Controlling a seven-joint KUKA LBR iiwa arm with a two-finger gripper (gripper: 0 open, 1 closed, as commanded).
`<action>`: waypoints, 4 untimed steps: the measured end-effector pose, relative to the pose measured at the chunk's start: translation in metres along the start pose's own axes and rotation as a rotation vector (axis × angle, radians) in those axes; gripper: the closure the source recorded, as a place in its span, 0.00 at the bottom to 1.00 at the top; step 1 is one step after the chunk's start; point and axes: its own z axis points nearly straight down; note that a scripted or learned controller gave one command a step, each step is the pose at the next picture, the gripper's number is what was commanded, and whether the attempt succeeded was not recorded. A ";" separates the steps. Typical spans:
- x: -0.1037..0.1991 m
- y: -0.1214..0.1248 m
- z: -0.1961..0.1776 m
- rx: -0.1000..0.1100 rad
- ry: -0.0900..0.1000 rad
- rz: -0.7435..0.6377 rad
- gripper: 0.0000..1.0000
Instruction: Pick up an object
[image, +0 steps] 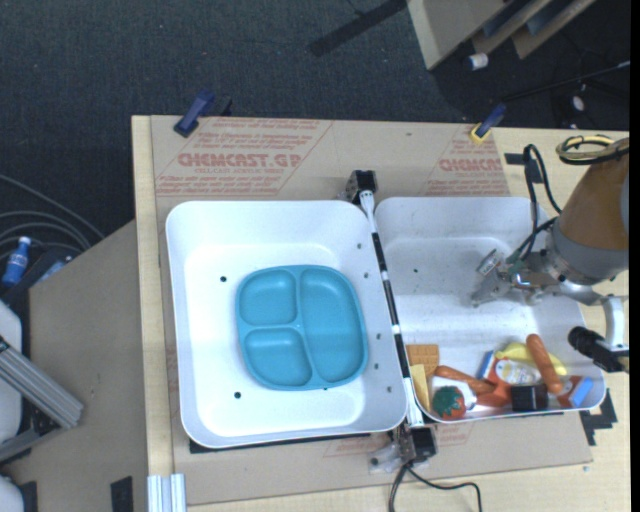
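From my seat far away, I looked down on the bench (300, 150) and its two white bins. The left bin (200, 250) had a blue tray (300, 327) with three parts lying flat in it. The right bin (440, 225) had a pile of small toys pushed into its near corner: a tan waffle piece (422, 356), a round green and red toy (449, 401), an orange carrot shape (546, 362), a yellow thing (516, 352) and a small black block (528, 399). They were packed close, some touching. The arm came in from the right, and the gripper (490, 281) was low over the bare middle of the right bin, well apart from the pile. Its two fingers (487, 264) were spread apart, and nothing sat between them. So I judged the job was not done at all. No toy was lifted. What was left was nearly everything: move over to the pile, come down on one toy, squeeze it, and lift it up. I thought the carrot shape on top looked easiest to grab.
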 end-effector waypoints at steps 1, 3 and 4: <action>-0.001 0.082 -0.001 -0.001 -0.001 -0.001 0.00; 0.012 0.101 -0.001 -0.001 0.000 -0.001 0.00; 0.054 0.101 0.000 0.003 0.001 -0.001 0.00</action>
